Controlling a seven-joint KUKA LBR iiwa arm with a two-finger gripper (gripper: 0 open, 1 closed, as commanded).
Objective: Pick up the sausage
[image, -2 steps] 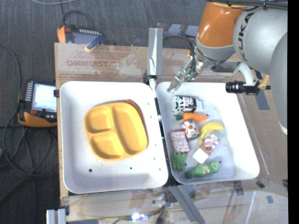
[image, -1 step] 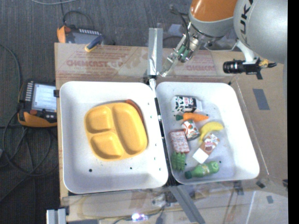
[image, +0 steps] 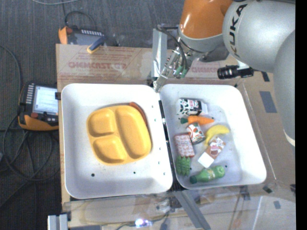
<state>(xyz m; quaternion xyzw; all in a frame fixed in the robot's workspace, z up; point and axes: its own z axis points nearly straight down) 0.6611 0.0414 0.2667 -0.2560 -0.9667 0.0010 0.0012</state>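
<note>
Camera view puts your gripper (image: 165,75) above the back rim where the two bins meet, hanging from the grey arm (image: 259,28) with its orange band (image: 204,8), which enters at the upper right and is cut off by the frame. You cannot tell from here how the tool is set, since its tip is small and blurs into the metal bracket behind it; nothing shows in its grasp. You have two white bins: the left bin (image: 76,176) and the right bin (image: 249,162), touching along their inner walls. In the left bin lies one yellow divided plate (image: 120,133) with three compartments, and the sausage (image: 139,110) is tucked against the plate's back right edge, mostly hidden, so you see just a thin reddish-brown sliver of it. In the right bin you can count one black-and-white carton (image: 190,106), one carrot (image: 201,120), one banana (image: 217,131), one small red can (image: 195,133), one reddish packet (image: 184,145), one red-and-white wrapped item (image: 216,146), one white cube (image: 206,160), one green bottle (image: 208,174) and one small dark green item (image: 182,166) that is hard to identify. The pieces crowd together near the bin's middle.
</note>
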